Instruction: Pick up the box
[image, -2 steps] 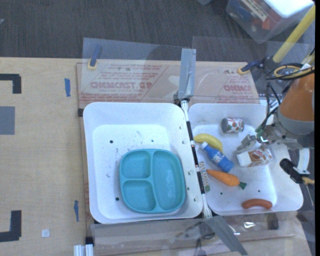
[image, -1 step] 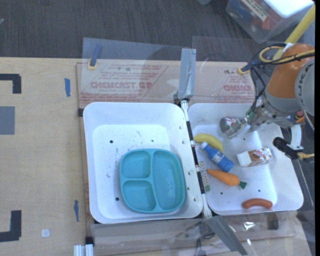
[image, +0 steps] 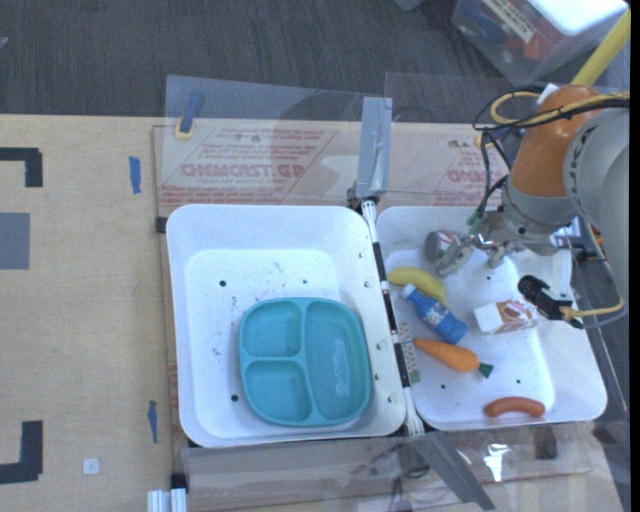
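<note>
Right bin (image: 590, 400) on tabletop: end effector (image: 462, 248), its opening unreadable, hangs at the far side, box (image: 505, 317) lying nearer the camera beside it; bottle (image: 434, 312) and banana (image: 417, 282) close by risk a mis-grasp.

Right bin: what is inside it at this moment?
The right bin holds a banana, a blue bottle, a carrot, a sausage and the small box. The arm covers the bin's far corner, so anything beneath it is hidden.
</note>
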